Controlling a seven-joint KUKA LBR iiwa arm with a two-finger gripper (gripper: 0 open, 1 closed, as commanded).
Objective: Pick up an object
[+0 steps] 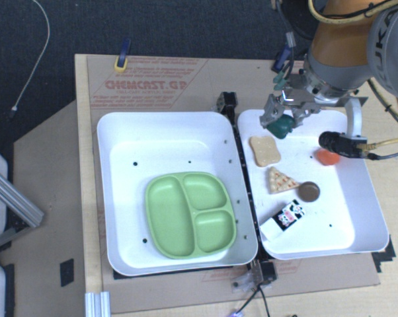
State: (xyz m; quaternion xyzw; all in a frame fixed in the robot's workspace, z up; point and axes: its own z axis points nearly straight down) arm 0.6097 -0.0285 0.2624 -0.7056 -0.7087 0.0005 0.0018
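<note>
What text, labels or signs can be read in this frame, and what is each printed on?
"CHEMCAST G.P", red print on the brown board under the bins; the smaller red lines around it are too blurred to read.
Letters on the grey arm at the frame's right edge are cut off, not readable.
The black-and-white carton shows a pattern, no legible words.

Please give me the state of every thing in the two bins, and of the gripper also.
Gripper: closed on a dark green object.
Green plate: flat, left bin.
Toast slice: flat, right bin.
Pizza slice: flat.
Brown disc: flat.
Black-and-white carton: lying on its side.
</note>
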